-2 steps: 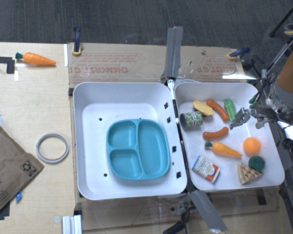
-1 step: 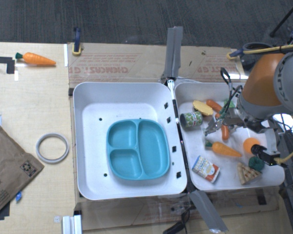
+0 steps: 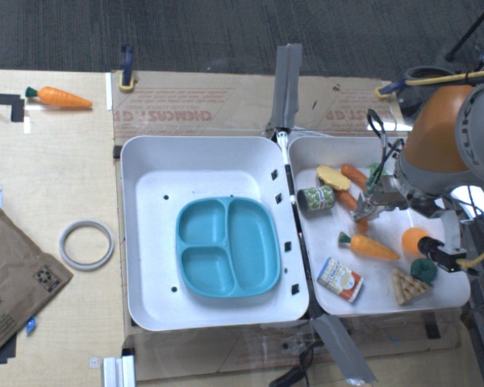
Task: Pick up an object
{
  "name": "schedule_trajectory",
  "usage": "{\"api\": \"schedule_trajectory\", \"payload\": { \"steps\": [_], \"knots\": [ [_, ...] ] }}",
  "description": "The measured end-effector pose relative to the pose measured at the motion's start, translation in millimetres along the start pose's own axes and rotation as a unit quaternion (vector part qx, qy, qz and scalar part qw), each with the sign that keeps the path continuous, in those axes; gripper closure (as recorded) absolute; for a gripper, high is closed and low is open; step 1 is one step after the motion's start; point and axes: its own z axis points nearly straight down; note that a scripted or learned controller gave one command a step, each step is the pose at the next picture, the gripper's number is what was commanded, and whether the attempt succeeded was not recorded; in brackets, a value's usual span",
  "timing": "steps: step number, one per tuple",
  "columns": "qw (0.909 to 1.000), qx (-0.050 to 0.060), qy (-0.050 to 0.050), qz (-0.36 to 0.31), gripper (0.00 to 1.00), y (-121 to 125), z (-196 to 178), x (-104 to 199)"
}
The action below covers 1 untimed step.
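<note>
Claw above carrot (tip seemingly right).

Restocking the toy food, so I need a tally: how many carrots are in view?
2: one carrot on the bench at far left, another carrot in the right bin. The arm may hide others.

A grey arm is seen at the right of the scene, with rounded, smooth housings. A broad orange band is wrapped around it above the wrist. Below the band a grey metal wrist section is fitted, from which the small metallic gripper is carried. Thin dark cables are looped beside the wrist, and a yellow cable is run across the far side of the arm.
</note>
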Motion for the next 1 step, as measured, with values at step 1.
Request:
{"api": "schedule_trajectory", "payload": {
  "steps": [1],
  "knots": [
    [0.9996, -0.001, -0.001, 0.028, 1.00, 72.0, -107.1, 55.7]
  ]
}}
